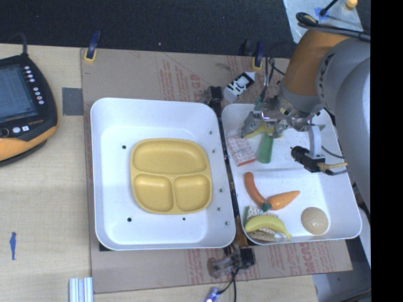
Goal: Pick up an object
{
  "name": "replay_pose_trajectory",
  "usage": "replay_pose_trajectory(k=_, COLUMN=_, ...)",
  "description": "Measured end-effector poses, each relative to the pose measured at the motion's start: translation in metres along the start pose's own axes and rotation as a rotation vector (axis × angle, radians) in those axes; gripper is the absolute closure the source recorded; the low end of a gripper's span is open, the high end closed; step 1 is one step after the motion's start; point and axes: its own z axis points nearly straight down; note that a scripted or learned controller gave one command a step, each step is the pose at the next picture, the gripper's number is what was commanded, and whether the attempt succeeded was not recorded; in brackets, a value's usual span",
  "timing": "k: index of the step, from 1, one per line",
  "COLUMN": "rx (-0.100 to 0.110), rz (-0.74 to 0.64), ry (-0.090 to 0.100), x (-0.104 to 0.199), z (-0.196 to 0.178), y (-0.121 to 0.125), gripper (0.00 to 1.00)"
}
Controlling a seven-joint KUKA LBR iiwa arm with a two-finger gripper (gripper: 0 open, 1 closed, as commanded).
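My gripper (pixel 269 121) hangs over the far end of the right bin (pixel 337 187), below the orange-banded wrist. Right under it stands a green, bottle-like object (pixel 265 148), and a yellow item (pixel 251 131) pokes out at its left. The gripper hides the tops of both, and I cannot tell whether it touches either. Nearer the front lie a red sausage (pixel 253 187), an orange carrot (pixel 284 199), a banana (pixel 267 223) and a beige ball (pixel 315 220).
A red-and-white packet (pixel 241 150) lies by the right bin's left wall. The left bin (pixel 113 168) holds a yellow divided plate (pixel 170 174). A teach pendant (pixel 22 109) sits at the bench's far left. A black part (pixel 306 158) juts beside the gripper.
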Motion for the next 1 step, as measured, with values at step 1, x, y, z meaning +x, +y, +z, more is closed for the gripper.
replay_pose_trajectory(k=1, rx=-0.010, rz=0.002, ry=-0.003, x=-0.0429, z=0.0081, y=-0.0245, gripper=0.00)
